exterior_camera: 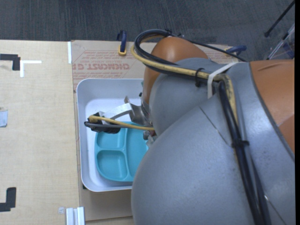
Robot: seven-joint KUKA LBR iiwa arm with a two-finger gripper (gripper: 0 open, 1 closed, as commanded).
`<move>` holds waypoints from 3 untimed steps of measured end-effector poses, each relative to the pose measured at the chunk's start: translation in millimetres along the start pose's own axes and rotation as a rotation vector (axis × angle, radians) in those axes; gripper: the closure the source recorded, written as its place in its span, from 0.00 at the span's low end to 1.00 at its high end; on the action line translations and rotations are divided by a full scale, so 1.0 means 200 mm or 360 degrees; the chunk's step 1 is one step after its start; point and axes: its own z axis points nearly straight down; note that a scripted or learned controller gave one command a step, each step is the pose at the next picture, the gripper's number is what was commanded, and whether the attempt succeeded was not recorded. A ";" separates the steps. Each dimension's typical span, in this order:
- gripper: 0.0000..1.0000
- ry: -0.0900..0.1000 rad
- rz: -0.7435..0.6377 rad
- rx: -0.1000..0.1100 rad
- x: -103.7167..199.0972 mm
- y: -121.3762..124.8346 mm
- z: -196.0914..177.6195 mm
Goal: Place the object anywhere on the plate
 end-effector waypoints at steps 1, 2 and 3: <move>1.00 0.0009 -0.0171 -0.0004 0.14 0.10 -1.01; 1.00 0.0001 0.0000 -0.0001 0.09 -0.12 -0.25; 1.00 -0.0013 -0.0113 0.0001 0.18 0.01 0.59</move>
